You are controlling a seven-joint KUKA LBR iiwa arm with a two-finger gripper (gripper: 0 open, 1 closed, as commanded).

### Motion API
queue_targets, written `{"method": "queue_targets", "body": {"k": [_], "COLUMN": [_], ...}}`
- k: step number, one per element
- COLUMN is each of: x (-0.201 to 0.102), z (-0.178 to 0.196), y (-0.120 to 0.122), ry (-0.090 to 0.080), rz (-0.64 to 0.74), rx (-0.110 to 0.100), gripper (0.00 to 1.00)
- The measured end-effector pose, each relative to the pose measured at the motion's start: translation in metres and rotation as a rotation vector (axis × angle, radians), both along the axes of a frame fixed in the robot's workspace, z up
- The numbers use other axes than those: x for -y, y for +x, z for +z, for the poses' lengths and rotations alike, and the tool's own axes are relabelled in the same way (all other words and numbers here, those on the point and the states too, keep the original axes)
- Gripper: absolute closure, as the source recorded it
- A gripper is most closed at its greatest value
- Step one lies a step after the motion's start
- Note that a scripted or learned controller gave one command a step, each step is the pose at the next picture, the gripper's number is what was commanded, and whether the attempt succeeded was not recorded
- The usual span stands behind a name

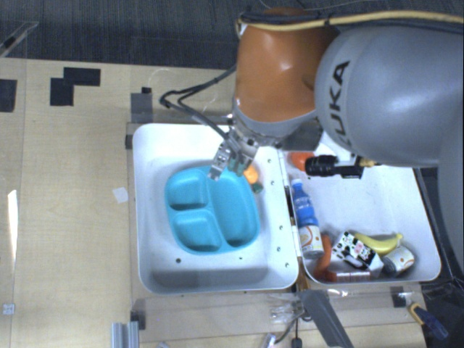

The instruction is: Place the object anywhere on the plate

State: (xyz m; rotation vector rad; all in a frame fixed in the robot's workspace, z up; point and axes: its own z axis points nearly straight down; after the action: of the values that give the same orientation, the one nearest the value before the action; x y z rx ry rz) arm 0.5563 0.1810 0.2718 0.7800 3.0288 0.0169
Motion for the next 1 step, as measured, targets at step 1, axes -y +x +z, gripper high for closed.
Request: {"method": "queue_targets", "body": {"k": [1], "x": [0.0332], "z": [-0.0382], "y": [0.0327], "ry": [-0.004], "rz": [-0.142], "rx": [-0.011], "gripper": [1.00]}}
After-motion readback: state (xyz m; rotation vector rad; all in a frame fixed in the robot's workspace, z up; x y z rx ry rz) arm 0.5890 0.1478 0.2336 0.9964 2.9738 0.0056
